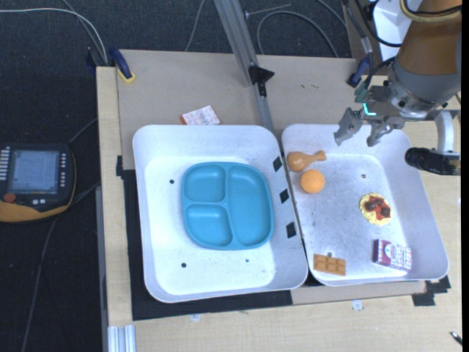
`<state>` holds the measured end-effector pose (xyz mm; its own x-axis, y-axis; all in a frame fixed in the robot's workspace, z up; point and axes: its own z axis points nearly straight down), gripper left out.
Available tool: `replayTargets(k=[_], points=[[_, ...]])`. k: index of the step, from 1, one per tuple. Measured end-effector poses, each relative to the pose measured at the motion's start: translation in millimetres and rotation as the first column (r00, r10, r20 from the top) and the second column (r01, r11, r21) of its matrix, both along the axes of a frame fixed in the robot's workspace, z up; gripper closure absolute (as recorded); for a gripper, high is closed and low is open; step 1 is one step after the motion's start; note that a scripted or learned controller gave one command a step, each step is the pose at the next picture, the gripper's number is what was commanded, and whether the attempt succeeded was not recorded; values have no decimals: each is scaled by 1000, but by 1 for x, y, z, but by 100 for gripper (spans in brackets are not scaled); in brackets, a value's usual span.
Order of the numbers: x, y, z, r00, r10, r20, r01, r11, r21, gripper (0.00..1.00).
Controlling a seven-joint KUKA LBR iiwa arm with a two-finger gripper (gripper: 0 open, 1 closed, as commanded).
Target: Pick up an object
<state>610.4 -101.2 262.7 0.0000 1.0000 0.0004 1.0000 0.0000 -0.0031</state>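
Observation:
My gripper (pixel 363 133) hangs over the far edge of the right bin (pixel 425 218), fingers spread open and nothing between them. Below and to its left lie a tan chicken drumstick (pixel 303 159) and an orange ball (pixel 313 182). A small pizza slice (pixel 375 207) rests mid-right in that bin. Near the bin's front sit a brown waffle-like cracker (pixel 329 265) and a purple box (pixel 391 254).
The left bin (pixel 157 270) carries a blue divided plate (pixel 226 204). A red-and-white card (pixel 200 116) lies on the bench behind it. A metal pole (pixel 238 20) slants up between the bins. A tablet pendant (pixel 35 180) sits off the bench at left.

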Motion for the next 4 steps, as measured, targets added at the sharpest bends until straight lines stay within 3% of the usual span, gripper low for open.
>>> replayTargets(k=[1, 4], points=[[1, 0, 1, 1000, 0, 2, 0, 1000, 0, 0], [-11, 6, -147, 1000, 0, -3, 0, 1000, 2, 0]])
